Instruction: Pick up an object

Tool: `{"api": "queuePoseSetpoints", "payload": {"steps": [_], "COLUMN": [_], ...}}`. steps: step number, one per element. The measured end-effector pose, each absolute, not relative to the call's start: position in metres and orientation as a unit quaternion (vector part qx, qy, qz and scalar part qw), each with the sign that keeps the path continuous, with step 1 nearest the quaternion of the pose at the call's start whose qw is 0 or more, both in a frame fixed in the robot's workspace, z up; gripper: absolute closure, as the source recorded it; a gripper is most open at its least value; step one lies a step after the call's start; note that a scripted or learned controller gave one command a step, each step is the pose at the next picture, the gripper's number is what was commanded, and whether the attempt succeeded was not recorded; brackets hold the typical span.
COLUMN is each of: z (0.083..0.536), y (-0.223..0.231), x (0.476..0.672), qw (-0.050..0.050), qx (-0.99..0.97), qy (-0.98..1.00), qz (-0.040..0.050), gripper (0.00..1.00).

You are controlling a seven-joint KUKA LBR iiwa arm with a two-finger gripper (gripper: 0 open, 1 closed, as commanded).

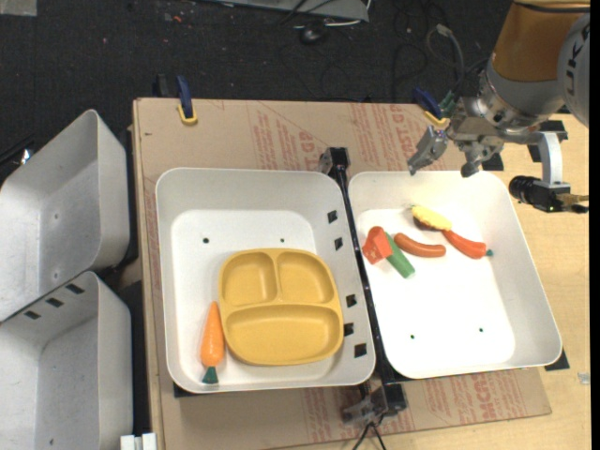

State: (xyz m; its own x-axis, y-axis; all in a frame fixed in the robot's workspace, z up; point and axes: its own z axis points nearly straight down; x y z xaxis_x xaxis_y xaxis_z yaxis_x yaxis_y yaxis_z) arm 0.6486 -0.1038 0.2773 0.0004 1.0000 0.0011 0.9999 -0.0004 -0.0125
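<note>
The right bin (497,345) holds a yellow banana-like piece (431,217), a brown sausage (419,246), a red-orange chili (466,244), and a red and green pepper piece (386,249). My gripper (447,156) hangs above the far edge of this bin, fingers spread open with nothing between them. It is well above and behind the toy food. The left bin (178,251) holds a yellow divided plate (279,306) and an orange carrot (213,337) beside the plate's left side.
A black divider strip (352,242) runs between the two bins. White containers (56,251) sit off the bench at the left. A black camera-like fixture (539,192) sticks out at the right edge near the arm.
</note>
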Motion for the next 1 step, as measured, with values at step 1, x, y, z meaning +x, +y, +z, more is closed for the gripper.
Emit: {"api": "queuePoseSetpoints", "payload": {"steps": [1], "z": [0.2853], "y": [-0.1034], "x": [0.6504], "qw": [0.000], "qx": [-0.707], "qy": [-0.708], "qz": [0.0000], "gripper": [0.00]}}
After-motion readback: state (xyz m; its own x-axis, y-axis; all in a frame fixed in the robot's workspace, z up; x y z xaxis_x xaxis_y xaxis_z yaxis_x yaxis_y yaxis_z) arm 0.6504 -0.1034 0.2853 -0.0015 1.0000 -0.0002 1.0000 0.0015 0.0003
